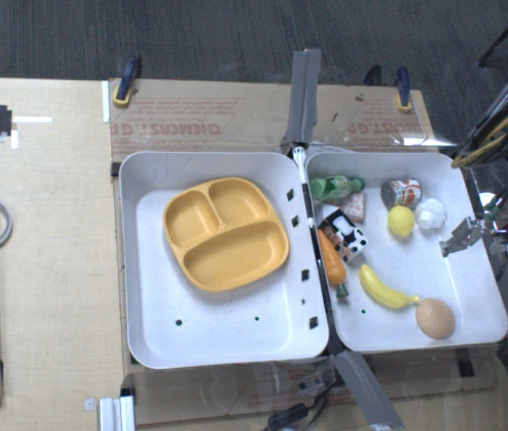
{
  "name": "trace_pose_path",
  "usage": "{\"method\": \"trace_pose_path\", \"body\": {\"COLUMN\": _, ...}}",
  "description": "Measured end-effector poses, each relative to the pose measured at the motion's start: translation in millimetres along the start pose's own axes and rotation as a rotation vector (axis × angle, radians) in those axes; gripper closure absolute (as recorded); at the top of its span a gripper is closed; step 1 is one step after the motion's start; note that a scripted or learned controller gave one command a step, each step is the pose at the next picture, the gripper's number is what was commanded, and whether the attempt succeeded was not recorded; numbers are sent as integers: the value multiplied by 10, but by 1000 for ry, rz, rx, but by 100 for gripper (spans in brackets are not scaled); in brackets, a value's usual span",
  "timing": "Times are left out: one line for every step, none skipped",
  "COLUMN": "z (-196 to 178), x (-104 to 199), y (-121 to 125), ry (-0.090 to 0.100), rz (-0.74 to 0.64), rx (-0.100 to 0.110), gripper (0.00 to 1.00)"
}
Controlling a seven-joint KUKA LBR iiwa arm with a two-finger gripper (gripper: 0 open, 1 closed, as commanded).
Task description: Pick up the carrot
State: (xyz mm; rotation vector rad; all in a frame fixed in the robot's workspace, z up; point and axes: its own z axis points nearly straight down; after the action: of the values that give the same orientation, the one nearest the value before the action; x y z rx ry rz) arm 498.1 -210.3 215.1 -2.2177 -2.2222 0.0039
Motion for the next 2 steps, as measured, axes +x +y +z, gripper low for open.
{"method": "trace_pose_path", "body": {"z": 1239, "x": 440, "y": -115, "ry": 0, "rz": -117, "rx": -2, "gripper": 0}}
{"method": "trace_pose_path", "body": {"z": 245, "x": 1265, "y": -206, "ry": -1, "rz": 10, "rx": 0, "gripper": 0}}
